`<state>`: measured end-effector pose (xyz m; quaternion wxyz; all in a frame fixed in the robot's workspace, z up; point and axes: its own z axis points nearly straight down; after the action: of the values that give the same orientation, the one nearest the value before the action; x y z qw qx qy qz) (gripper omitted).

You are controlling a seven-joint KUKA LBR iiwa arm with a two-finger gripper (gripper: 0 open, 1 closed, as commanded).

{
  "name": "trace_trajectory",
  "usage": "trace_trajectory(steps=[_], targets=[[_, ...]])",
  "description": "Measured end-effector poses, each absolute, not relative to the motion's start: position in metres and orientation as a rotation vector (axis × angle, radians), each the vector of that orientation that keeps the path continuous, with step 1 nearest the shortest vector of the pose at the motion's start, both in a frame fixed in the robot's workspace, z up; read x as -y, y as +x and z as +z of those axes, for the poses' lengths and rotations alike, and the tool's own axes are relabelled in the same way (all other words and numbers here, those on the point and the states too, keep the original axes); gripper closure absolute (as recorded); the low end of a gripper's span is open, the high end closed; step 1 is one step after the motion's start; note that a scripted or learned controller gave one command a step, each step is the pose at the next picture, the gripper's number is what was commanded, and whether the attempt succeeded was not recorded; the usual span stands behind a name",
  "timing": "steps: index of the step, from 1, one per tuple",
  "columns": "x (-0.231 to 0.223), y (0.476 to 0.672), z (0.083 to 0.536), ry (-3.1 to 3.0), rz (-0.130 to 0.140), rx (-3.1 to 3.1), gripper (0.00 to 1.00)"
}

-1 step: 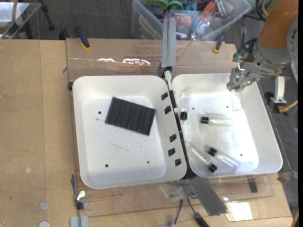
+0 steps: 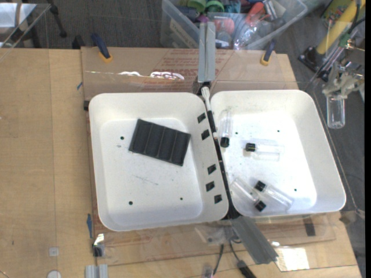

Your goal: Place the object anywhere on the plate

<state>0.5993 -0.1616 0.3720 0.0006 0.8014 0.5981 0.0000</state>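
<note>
A black ribbed plate (image 2: 159,142) lies flat in the left bin (image 2: 110,213), slightly turned. My gripper (image 2: 339,89) is at the far right, above the outer right rim of the right bin (image 2: 330,178). A clear vial (image 2: 335,111) hangs upright from its fingers, well above the bench. The plate is far to the left of the gripper, across the divider between the bins.
Several more clear vials with black caps lie in the right bin, one near the divider (image 2: 224,126), one mid-bin (image 2: 264,150) and two at the front (image 2: 271,194). A clear tub of coloured toys (image 2: 232,4) stands behind the bins.
</note>
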Motion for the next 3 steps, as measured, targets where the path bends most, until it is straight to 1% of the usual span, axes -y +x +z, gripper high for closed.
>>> trace_trajectory(steps=[1, 2, 3], targets=[[0.206, 0.588, 0.436, 2.262, 0.002, -2.173, 1.00], [0.206, 0.588, 0.436, 2.262, 0.001, -2.174, 0.00], [0.206, 0.589, 0.446, 2.258, 0.003, -2.171, 1.00]])
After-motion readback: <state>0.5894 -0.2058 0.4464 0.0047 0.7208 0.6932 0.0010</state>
